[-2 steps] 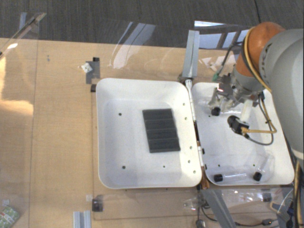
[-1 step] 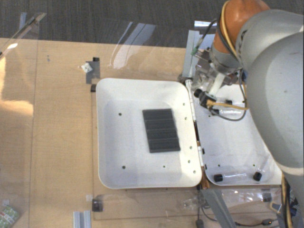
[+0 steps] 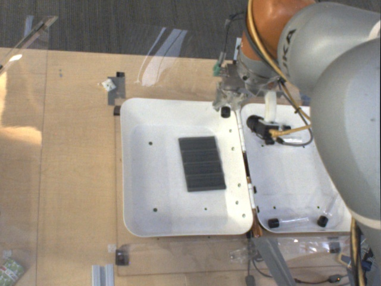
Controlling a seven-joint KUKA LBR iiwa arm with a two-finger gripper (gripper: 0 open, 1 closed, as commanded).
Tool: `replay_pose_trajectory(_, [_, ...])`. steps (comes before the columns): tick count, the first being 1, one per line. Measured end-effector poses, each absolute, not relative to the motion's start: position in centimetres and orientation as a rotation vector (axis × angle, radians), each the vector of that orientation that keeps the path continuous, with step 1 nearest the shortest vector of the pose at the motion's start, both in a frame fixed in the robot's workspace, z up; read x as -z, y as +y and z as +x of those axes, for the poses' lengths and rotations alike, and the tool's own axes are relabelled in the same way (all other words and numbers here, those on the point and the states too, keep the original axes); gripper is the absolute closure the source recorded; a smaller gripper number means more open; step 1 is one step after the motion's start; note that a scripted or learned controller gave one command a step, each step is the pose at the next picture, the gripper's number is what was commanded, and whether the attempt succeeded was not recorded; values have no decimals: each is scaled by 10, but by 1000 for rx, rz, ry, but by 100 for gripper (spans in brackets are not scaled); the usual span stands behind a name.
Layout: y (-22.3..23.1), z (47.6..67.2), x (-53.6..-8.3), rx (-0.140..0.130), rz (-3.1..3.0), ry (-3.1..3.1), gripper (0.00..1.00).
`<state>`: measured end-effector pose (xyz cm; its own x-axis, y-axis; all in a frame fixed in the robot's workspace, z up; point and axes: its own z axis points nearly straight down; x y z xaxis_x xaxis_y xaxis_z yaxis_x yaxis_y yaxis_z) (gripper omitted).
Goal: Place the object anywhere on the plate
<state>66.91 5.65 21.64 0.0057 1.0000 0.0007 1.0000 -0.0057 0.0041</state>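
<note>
Plate point(image 3: 202, 163) — dark, ribbed, rectangular — in white bin point(image 3: 143, 207)

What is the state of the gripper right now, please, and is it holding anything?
Gripper: at the left bin's top right corner; whether it is open, closed or holding anything cannot be told.

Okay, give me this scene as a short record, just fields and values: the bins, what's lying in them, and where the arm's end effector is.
bins: two shallow white bins side by side, left bin, right bin
left bin contents: dark grey ribbed rectangular plate, lying flat near the middle
arm: grey with orange band, reaching in from the right
end effector: over the far edge where the two bins meet
end effector contents: cannot tell
plate load: nothing resting on it
</note>
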Motion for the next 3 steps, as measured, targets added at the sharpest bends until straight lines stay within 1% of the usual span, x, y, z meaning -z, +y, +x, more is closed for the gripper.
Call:
replay_pose_trajectory(1, [123,668,-158,-3,1904,2498,100])
replay_pose_trajectory(2, [178,663,-190,-4,2366,2065,100])
replay_pose_trajectory(3, [236,668,-228,-5,2057,2372,100])
